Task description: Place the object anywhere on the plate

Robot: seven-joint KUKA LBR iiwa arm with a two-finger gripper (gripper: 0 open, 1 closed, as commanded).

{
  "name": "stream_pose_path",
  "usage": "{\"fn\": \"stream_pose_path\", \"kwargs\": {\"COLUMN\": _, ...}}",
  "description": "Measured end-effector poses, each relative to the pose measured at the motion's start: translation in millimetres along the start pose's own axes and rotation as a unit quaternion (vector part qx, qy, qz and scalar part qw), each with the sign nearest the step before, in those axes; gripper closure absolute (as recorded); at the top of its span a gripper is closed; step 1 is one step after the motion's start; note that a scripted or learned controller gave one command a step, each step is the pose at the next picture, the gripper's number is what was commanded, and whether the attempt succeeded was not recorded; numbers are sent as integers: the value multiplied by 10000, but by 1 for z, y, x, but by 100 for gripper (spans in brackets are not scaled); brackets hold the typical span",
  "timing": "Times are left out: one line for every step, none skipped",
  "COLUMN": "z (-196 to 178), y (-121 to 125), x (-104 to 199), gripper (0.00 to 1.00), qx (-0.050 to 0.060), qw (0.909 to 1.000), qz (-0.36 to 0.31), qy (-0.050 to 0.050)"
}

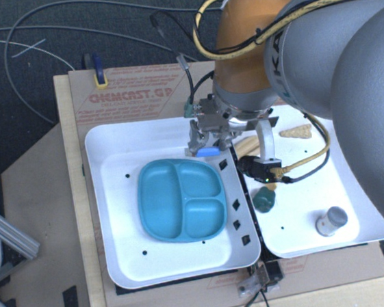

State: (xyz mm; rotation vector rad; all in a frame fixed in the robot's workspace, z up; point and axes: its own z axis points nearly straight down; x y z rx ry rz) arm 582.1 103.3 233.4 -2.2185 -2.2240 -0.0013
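Note:
A blue plate [181,200] with three compartments lies in the left bin [114,192]. My gripper [205,143] hangs over the far right part of that bin, just beyond the plate's upper right rim. A small bright-blue piece [208,152] shows right under the gripper, at the plate's edge; whether it is held I cannot make out. In the right bin [362,192] lie a dark teal object [263,200], a grey cylinder [331,220], a tan wedge [295,131] and a pale wooden piece [247,144] partly hidden by the wrist.
The arm's orange band [247,33] and grey body cover the upper right of the view. A cable [303,161] loops from the wrist over the right bin. Black clips [240,223] sit along the divider between the bins.

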Motion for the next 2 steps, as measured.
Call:
{"fn": "stream_pose_path", "kwargs": {"z": 11, "y": 10, "x": 7, "gripper": 100, "qx": -1, "qw": 10000, "qz": 9, "qy": -4}}
{"fn": "stream_pose_path", "kwargs": {"z": 11, "y": 10, "x": 7, "gripper": 0, "qx": 0, "qw": 10000, "qz": 10, "qy": -5}}
